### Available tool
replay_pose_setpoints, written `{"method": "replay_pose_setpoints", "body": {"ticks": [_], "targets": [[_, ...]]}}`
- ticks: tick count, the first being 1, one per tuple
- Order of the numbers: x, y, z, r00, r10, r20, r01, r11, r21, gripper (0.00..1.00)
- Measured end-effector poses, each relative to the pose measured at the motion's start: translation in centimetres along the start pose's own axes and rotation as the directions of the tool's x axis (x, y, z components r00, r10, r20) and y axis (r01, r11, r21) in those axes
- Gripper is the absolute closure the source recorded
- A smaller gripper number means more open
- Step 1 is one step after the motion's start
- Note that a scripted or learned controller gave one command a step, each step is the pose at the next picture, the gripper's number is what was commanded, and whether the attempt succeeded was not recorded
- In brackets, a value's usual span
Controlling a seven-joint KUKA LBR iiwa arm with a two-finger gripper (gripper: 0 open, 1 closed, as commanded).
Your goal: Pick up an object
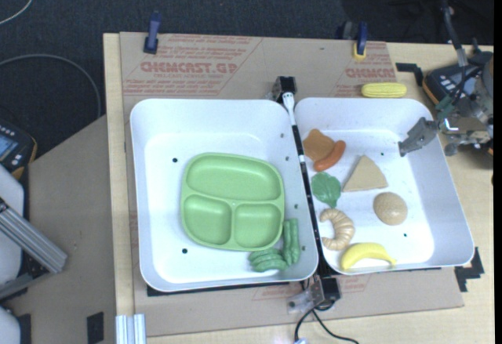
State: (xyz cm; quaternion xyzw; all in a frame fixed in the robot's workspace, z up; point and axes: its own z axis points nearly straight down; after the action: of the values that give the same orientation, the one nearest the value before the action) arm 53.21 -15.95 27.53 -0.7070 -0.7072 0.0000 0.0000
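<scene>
The right bin [447, 201] holds several toy foods: an orange piece with a red sausage [324, 148], a green leafy piece [326, 189], a tan cheese wedge [365, 175], a round beige bun [390, 208], a croissant [338, 227] and a yellow banana [366, 256]. My gripper [413, 137] reaches in from the right and hangs over the bin's upper right part. It is to the right of and above the cheese wedge and touches none of the foods. Nothing is seen held in it.
The left bin [157, 139] holds a green divided plate [233, 200] and green pea pods [278, 252] at its lower right. A yellow corn cob [383, 89] lies on the board behind the right bin. Blue clamps [152, 33] grip the board's back edge.
</scene>
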Motion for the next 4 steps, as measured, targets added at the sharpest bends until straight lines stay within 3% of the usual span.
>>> {"method": "replay_pose_setpoints", "body": {"ticks": [1,2,3,4], "targets": [[4.8,-4.4,-19.8,1.000,-0.004,0.003,0.005,1.000,-0.022,0.00],[4.7,-4.3,-19.9,1.000,-0.001,0.003,0.001,1.000,-0.006,1.00],[4.2,-3.3,-3.1,1.000,0.002,-0.003,-0.002,1.000,0.016,1.00],[4.6,-0.1,9.4,1.000,0.000,-0.003,0.000,1.000,0.013,1.00]]}}
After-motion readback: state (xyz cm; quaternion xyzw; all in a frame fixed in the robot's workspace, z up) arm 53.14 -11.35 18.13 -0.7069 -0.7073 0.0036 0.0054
